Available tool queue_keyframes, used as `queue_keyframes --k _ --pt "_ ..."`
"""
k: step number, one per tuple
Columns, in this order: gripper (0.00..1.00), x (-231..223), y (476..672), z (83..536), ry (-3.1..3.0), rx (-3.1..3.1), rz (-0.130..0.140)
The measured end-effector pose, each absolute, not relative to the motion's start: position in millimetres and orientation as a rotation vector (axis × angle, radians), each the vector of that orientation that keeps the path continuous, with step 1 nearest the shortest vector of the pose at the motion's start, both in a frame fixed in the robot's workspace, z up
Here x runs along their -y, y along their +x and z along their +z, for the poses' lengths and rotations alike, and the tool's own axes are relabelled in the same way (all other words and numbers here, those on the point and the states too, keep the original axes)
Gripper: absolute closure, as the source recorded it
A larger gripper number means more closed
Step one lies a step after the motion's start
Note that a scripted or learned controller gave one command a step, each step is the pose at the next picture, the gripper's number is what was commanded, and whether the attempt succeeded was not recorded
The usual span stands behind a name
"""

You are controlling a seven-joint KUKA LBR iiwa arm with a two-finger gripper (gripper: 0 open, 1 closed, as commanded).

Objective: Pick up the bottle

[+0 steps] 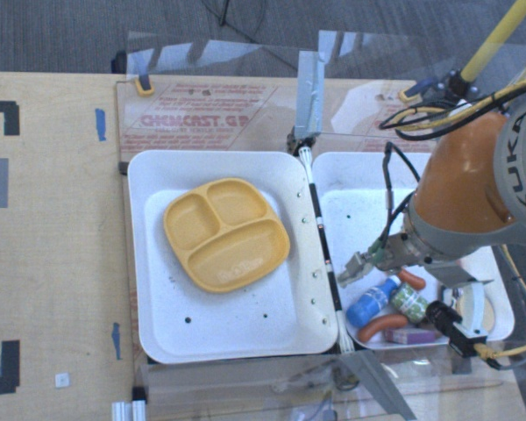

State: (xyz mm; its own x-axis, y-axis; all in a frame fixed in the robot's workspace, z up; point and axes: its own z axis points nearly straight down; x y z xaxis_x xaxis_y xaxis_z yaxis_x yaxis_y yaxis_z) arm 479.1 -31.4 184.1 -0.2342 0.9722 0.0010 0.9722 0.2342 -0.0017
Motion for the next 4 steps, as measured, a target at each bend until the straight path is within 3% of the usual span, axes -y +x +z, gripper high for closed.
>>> queue_keyframes --k 1,2,3,4 --pt "0.0 -1.4 480.0 248.0 -1.778 2.591 -0.001" --pt "0.0 21.2 479.3 184.2 -1.588 2.71 0.0" --pt "0.0 70.1 479.7 184.5 -1.6 2.706 -0.001" --pt "0.0 5.1 479.8 184.5 -1.542 2.737 -0.001"
